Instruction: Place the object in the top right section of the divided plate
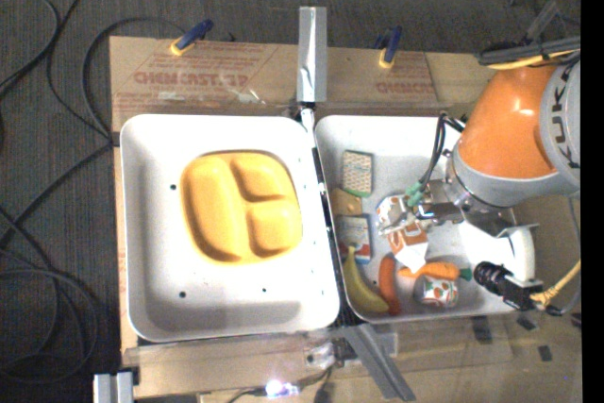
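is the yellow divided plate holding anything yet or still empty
Empty. The yellow divided plate in the left bin shows bare sections; the banana and other items lie in the right bin.

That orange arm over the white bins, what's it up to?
The arm is reaching into the right bin, where toy food lies jumbled: a banana, a carrot and some small packets. Its gripper is down among them. The yellow divided plate sits in the left bin with nothing on it yet, so the picking is not done.
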You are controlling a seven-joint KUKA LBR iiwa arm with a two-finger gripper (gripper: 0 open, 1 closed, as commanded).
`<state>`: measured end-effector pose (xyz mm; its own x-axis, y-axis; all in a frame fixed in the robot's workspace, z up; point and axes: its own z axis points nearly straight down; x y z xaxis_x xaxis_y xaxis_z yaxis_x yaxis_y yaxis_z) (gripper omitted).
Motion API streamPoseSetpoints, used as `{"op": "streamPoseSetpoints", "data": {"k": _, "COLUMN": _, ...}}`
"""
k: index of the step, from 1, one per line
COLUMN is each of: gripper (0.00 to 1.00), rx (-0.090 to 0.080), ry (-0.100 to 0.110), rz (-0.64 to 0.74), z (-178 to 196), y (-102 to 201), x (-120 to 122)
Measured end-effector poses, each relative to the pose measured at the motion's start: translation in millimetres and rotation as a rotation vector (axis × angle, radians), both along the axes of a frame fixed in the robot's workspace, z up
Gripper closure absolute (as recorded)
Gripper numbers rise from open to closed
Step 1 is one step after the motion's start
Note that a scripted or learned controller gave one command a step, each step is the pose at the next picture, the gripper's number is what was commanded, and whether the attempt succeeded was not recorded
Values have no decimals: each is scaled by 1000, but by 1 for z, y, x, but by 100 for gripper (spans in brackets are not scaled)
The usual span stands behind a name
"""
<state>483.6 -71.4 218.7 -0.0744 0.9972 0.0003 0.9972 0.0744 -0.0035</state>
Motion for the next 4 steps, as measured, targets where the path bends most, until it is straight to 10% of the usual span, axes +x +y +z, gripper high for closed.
{"op": "streamPoseSetpoints", "data": {"k": 2, "gripper": 100, "rx": 0, "ry": -1, "rz": 156, "z": -1, "y": 41, "x": 1}}
{"op": "streamPoseSetpoints", "data": {"k": 3, "gripper": 100, "rx": 0, "ry": 2, "rz": 195, "z": -37, "y": 126, "x": 15}}
{"op": "streamPoseSetpoints", "data": {"k": 4, "gripper": 0, "rx": 0, "ry": 1, "rz": 195, "z": -36, "y": 125, "x": 15}}
